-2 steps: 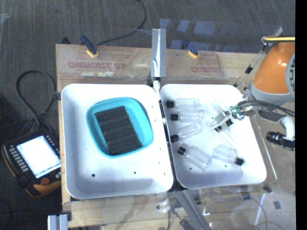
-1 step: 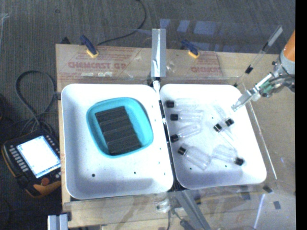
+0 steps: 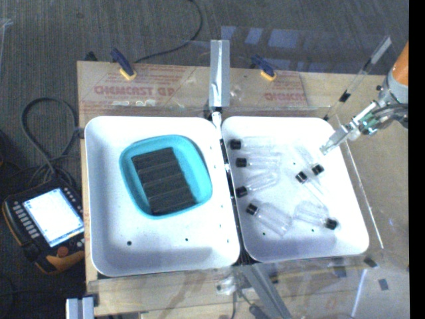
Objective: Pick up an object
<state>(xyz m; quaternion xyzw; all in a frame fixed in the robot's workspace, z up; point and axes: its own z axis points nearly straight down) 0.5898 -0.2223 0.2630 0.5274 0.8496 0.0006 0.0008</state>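
Dark grey carpet (image 3: 80, 18) covered the floor around a bench topped with brown board (image 3: 153, 85), the printed lettering on it too faint to read. Two blue-and-yellow clamps (image 3: 121, 60) (image 3: 263, 68) gripped its far edge. A black cable (image 3: 192, 12) trailed across the carpet; a lit handheld pendant (image 3: 46, 218) lay at left.

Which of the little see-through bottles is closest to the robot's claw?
The clear plastic vial with a black cap lying highest on the right bin's right side; the gripper hovers just above it, while the others lie farther left or lower.
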